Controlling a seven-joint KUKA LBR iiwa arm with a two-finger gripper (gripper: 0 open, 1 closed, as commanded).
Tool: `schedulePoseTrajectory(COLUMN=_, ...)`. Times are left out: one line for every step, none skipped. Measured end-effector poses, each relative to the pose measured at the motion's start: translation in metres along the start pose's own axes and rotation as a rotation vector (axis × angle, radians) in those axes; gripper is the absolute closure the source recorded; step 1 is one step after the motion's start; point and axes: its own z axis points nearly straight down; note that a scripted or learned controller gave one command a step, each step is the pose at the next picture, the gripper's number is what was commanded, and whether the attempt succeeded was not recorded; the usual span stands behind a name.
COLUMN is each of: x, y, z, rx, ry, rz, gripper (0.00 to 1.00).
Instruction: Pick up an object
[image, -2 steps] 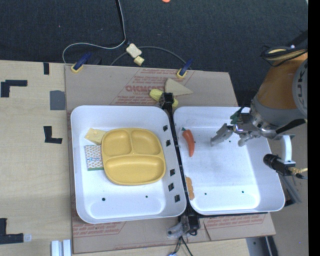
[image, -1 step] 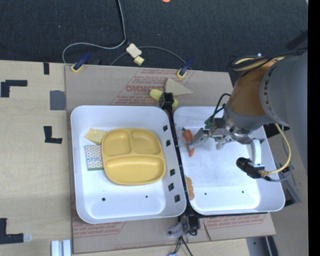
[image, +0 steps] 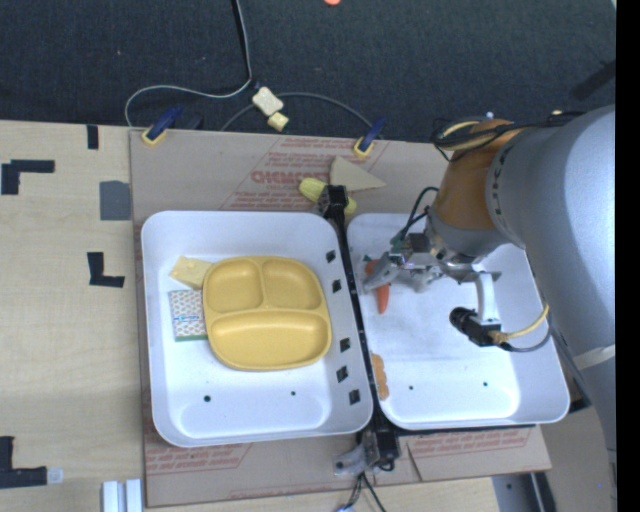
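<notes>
Near the right bin's left wall lies a small orange carrot-like piece, just under the end effector; whether that is open or closed I cannot tell. It looks light, stiff and slim: grip across its middle.

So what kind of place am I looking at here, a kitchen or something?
More likely a robot test bench: a grey arm with an orange band reaches over two shallow white plastic bins, one holding a yellow divided plastic plate, all clamped onto cardboard with loose cables.
</notes>
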Motion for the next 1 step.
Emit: schedulePoseTrajectory(x=0.0046, y=0.0278, z=-0.0001, rx=-0.004, ry=0.001, rz=0.001, gripper=0.00)
